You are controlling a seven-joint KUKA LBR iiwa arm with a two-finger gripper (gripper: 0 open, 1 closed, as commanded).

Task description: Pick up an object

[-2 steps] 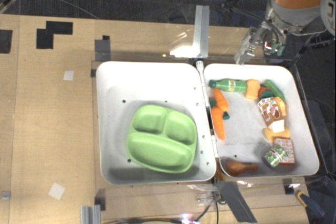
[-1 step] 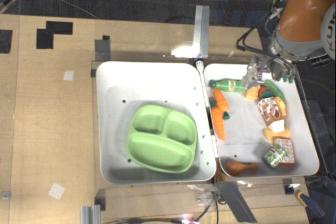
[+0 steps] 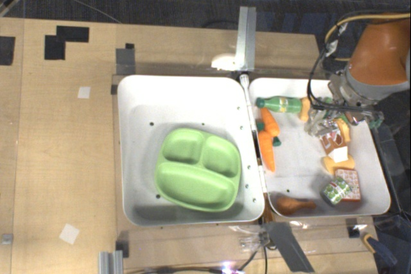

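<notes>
Arm: grey KUKA arm with an orange band (image 3: 380, 51), reaching in from the right, over the far right corner of the right bin.
Gripper (image 3: 324, 120): low over the far right part of the right bin (image 3: 292, 154), just right of the green bottle's yellow cap; whether it is released or clenched cannot be told, as the tip is a blurred tangle of metal against the objects under it.
Right bin: shallow, white, taken here as the landmark; it holds all the small objects.
Green bottle (image 3: 280, 103): lying on its side along the right bin's far wall, yellow cap pointing toward the gripper.
Carrots (image 3: 268, 138): two orange ones with green tops, lying end to end near the right bin's left wall, just in front of the bottle.
Brown packet (image 3: 332, 137): directly beneath the gripper, touching or almost touching it; contact cannot be told.
Cheese wedge (image 3: 338, 159): yellow with a white label, right of the right bin's middle, in front of the brown packet.
Small box (image 3: 349, 184): orange-red, near the right bin's front right corner.
Green can (image 3: 334, 191): on its side, touching the small box on its left.
Brown object (image 3: 294, 204): lying against the right bin's front wall, left of the can.
Left bin (image 3: 141, 106): touching the right bin on its left; holds a green divided plate (image 3: 198, 169) with three compartments.
</notes>
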